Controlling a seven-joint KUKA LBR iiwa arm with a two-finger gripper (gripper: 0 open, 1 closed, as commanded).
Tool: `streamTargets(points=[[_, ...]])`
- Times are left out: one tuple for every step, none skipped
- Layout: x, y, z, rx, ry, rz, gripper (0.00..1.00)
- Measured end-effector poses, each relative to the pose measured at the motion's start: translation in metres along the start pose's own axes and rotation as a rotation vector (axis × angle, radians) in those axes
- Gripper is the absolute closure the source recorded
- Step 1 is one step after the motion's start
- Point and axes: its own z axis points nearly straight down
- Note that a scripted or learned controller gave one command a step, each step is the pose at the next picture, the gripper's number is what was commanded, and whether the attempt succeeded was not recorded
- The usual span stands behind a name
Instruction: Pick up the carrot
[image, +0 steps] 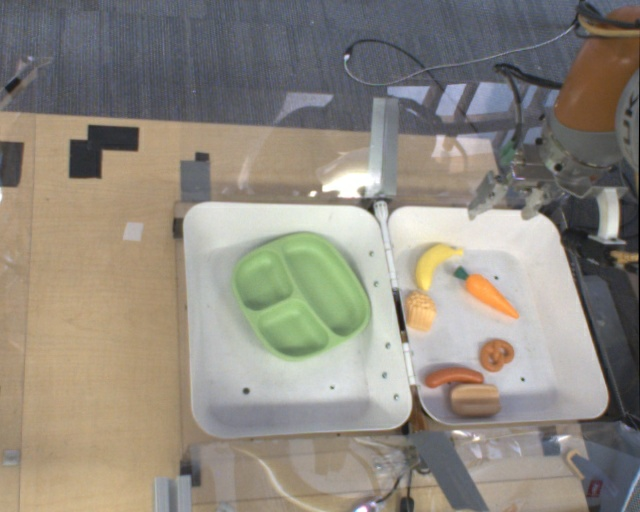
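- Lying in the right bin (570, 300), the carrot (490, 293) was seen with its green stem end toward the upper left and its orange tip toward the lower right, so its long axis ran on a diagonal.
- A banana (436, 264) was found just beside the stem end; a corn piece (421, 312), a pretzel (496, 354), a sausage (453, 376) and a bun (474, 400) were spread below.
- The tool (508, 192) was seen above the bin's far rim, well apart from the carrot, its two fingers spread with nothing between them.
- From the tool, the carrot lay toward the near side and slightly left; a descent with a wrist turn across the diagonal was judged necessary.
- A green divided plate (300, 295) was noted in the left bin (210, 330).
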Motion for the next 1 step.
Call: streamTargets(points=[[-0.0094, -0.0249, 0.1357, 0.001, 0.0, -0.155, 0.0]])
